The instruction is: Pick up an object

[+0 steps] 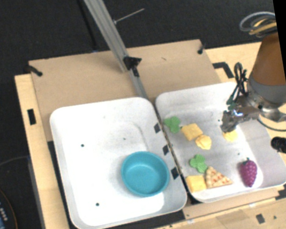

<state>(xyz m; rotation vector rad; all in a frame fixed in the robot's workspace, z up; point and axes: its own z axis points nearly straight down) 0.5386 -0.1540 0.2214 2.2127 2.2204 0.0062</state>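
Note:
My gripper (230,121) hangs low over the right part of the right bin (205,98), directly above a small yellow piece (231,135). In the same bin lie a green piece (172,125), a yellow block (191,131), a yellow lump (203,142), a green leafy piece (198,162), a yellow cube (196,184), a pizza slice (216,177) and purple grapes (249,172). The small yellow piece sits just below the gripper; whether it is gripped is unclear.
A blue bowl (144,173) stands in the left bin (91,147) near its front right. A metal pole (110,32) slants up from between the bins. The arm's orange band (269,65) is at the right edge.

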